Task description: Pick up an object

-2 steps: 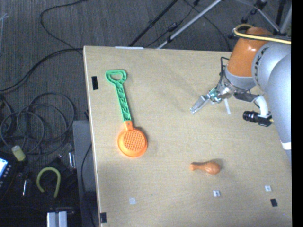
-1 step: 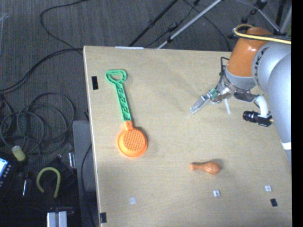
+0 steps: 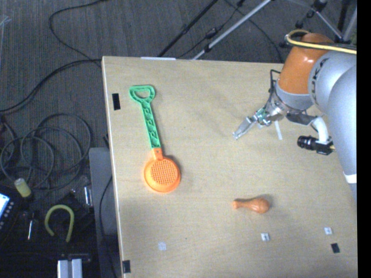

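Observation:
A toy strainer with a green handle and an orange mesh head (image 3: 162,174) lies on the left part of the tan board (image 3: 208,91), handle pointing to the far edge. A small orange drumstick-shaped toy (image 3: 253,204) lies near the front, right of centre. My gripper (image 3: 258,133) hangs over the right part of the board, beyond the drumstick toy and well right of the strainer. Its fingers are spread apart, open, with nothing between them. The orange-banded wrist (image 3: 298,68) rises behind it.
Small black and white markers (image 3: 265,236) dot the board's front part and a black tab (image 3: 116,101) sits at its left edge. Cables and a green U-shaped item (image 3: 58,218) lie on the floor to the left. Tripod legs (image 3: 243,16) stand behind the board.

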### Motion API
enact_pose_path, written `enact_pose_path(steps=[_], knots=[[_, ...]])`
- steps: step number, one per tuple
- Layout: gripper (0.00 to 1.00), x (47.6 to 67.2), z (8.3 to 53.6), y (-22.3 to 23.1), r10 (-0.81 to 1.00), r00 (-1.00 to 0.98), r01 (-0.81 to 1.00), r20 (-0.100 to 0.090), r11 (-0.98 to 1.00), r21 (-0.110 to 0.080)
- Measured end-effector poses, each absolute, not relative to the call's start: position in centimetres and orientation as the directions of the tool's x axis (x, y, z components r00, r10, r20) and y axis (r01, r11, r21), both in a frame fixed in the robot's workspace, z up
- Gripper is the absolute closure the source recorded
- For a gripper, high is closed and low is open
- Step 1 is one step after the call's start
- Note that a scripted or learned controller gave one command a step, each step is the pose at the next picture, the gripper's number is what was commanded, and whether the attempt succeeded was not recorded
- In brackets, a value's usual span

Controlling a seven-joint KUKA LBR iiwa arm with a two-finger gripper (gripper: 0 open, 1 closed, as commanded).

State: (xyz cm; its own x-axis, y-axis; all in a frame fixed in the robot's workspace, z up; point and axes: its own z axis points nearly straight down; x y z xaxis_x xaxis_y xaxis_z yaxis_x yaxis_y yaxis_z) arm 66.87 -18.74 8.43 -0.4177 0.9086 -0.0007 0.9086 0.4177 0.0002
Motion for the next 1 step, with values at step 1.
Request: enact_pose_path(steps=[1], knots=[[0.0, 66.85, 8.42, -14.85, 0.8, -0.6, 0.8, -0.001, 0.6, 0.0]])
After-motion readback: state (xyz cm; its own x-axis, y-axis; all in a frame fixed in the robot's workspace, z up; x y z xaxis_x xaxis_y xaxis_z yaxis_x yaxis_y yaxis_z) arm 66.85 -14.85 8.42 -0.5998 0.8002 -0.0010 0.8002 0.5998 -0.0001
